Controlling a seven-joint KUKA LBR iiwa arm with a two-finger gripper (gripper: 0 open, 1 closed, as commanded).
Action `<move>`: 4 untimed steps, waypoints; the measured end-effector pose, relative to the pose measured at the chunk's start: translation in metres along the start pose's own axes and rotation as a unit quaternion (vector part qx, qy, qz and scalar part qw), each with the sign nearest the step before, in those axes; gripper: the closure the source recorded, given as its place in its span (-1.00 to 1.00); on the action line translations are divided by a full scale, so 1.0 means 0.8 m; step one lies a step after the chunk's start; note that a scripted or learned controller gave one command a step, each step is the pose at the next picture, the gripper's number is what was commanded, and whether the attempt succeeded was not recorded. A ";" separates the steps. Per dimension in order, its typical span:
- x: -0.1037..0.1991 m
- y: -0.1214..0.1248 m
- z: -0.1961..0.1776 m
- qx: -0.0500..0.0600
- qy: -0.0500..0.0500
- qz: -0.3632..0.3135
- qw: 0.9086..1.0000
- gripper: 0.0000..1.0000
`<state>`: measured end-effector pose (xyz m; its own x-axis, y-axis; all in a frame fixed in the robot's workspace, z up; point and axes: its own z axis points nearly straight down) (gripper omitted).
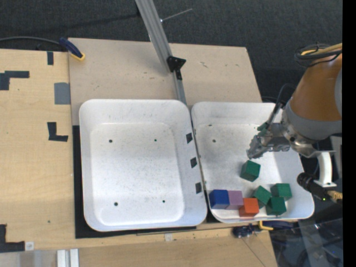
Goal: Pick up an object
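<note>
Blocks lie in the right bin, and the left bin beside it is only a white floor with some dark dots. Going from left to right along the near wall of the right bin, I see a blue block, then a pale purple block touching it, then an orange block, and then three green blocks close together in the near right corner.

One more green block sits alone, apart from this row and nearer to the middle of the bin. It is turned a little, so that a corner points toward the near wall. This lone green block is the closest thing to the pincer.

The pincer hangs over the right part of the right bin, and the lone green block lies just below it in the view and slightly to the left, toward the near wall. Nothing is between its fingers. If the fingers are spread or closed, I cannot tell, because they are small and dark against the arm.

In my judgement the coming move depends on this small offset: the pincer needs to shift toward the near wall before it descends.
</note>
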<state>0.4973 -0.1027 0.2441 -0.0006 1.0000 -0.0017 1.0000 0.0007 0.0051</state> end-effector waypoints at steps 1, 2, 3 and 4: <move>0.000 0.001 -0.040 0.001 0.000 0.000 1.000 1.00; 0.057 0.035 -0.017 0.004 0.001 -0.002 1.000 1.00; 0.106 0.058 -0.004 0.004 0.001 -0.002 1.000 1.00; 0.165 0.086 0.015 0.004 0.001 -0.003 1.000 1.00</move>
<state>0.5663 0.0292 0.2324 -0.0059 1.0000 0.0002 1.0000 0.0059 -0.0021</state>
